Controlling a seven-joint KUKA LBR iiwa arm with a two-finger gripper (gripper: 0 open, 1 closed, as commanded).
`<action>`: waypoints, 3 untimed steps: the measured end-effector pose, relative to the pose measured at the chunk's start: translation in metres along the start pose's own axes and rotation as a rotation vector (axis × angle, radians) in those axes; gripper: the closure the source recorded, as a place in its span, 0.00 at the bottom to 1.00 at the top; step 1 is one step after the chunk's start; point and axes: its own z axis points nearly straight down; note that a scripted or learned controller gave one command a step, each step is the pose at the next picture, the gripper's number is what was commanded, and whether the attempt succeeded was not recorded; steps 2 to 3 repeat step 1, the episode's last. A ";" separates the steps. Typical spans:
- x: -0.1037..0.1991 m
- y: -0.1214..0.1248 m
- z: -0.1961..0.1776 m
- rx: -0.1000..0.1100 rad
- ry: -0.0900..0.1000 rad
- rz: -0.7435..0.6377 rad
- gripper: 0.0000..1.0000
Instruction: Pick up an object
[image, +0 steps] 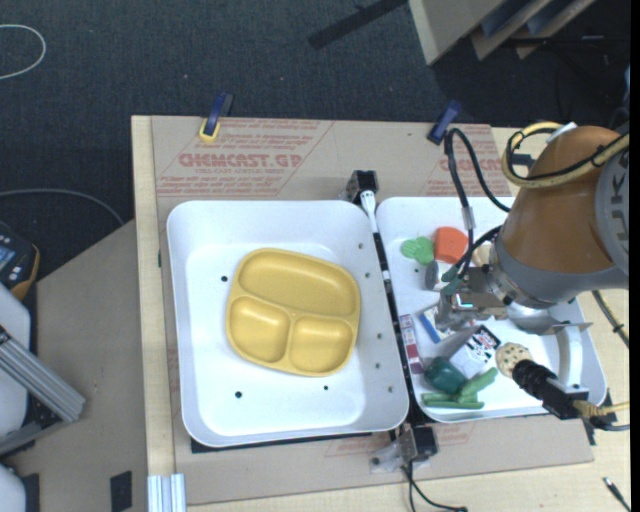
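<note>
So the divided plate (294, 323) sits in the middle of the left bin (190, 235), and everything else is off to its right in the right bin (398, 215). That's a heap of small toys (455, 375), with the arm (560, 215) over them and its gripper (462, 305) down among them.
</note>
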 end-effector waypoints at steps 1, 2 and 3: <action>0.011 0.002 0.005 0.001 0.000 -0.003 1.00; 0.011 0.002 0.005 0.001 0.000 -0.003 1.00; 0.011 0.002 0.005 0.001 0.000 -0.003 1.00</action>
